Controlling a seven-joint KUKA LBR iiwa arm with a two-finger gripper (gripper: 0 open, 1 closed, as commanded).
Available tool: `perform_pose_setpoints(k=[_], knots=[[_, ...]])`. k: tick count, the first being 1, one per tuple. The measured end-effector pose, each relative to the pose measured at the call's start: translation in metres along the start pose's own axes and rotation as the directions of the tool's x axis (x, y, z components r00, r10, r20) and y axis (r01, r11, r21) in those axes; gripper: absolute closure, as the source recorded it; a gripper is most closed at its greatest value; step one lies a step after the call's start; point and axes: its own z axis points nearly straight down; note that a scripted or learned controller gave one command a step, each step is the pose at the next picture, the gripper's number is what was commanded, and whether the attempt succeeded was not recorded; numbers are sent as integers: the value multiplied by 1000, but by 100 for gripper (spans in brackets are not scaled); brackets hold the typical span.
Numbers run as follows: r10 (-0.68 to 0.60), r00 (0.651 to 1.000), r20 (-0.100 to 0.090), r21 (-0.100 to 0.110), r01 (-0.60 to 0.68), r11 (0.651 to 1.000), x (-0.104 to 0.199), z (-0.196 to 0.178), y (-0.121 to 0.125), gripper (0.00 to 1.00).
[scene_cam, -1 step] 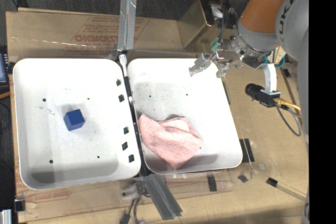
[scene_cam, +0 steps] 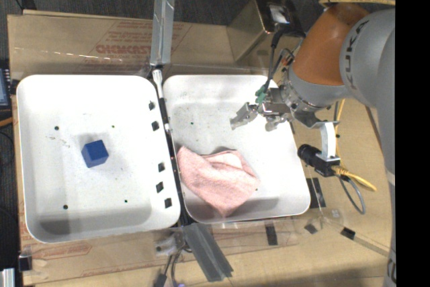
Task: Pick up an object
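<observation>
A crumpled pink cloth [scene_cam: 216, 179] lies in the near part of the right bin [scene_cam: 201, 94]. A small blue cube [scene_cam: 95, 152] sits in the left bin [scene_cam: 40, 97], left of its middle. My gripper [scene_cam: 243, 115] hangs over the right bin's far right part, up and to the right of the cloth, with nothing visible between its fingers. The grey arm with its orange band [scene_cam: 322, 54] reaches in from the right.
A grey metal divider [scene_cam: 162, 30] runs up from between the bins at the back. Cardboard [scene_cam: 80, 37] lies behind the bins. Black and yellow cables [scene_cam: 336, 168] trail on the bench right of the right bin.
</observation>
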Motion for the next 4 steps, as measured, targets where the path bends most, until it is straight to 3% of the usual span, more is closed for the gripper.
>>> perform_pose_setpoints(k=[1,2,3,4], knots=[[85,996,-1,-3,-85,996,7,124,-19,0],[81,997,0,-1,-81,997,7,114,-19,100],[81,997,0,-2,-81,997,7,114,-19,0],[-105,995,-2,-2,105,995,19,124,-15,0]])
